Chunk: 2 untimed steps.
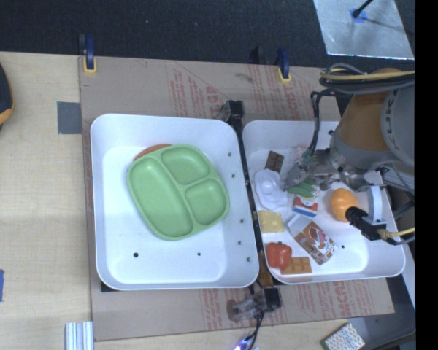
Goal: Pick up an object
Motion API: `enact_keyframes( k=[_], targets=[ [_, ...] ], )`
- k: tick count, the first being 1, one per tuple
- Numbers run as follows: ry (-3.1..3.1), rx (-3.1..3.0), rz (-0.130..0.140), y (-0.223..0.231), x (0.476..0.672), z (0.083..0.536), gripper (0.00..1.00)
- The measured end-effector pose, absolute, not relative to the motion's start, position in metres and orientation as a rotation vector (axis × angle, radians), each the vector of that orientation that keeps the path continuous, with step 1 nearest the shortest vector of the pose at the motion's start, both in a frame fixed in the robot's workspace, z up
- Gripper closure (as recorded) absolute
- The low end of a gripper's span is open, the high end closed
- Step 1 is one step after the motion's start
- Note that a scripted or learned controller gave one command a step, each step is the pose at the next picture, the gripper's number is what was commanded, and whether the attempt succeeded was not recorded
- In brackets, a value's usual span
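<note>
Hovering low in the right bin (pixel 379 268), the gripper (pixel 306 173) sits among the clutter; how it stands can't be made out. The white cup (pixel 269 188) lies just beside it at nine o'clock, the orange ball (pixel 341 203) at four. No labels are legible.

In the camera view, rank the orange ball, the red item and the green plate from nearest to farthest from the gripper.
Gripper is low in the right bin.
1. Orange ball, just right of it in that bin.
2. Red item, at the bin's near edge.
3. Green plate, in the left bin.
</note>
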<state>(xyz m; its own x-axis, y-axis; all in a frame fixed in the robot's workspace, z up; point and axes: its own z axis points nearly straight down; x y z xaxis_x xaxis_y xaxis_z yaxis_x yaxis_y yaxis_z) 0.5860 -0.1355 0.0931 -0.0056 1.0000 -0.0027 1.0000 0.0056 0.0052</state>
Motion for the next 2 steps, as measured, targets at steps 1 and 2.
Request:
enact_keyframes(
  k=[1,2],
  targets=[
    [2.230,2.217,-0.005,-0.135,0.582,0.102,1.00],
    [2.230,2.208,0.010,-0.075,0.584,0.198,1.00]
  ],
)
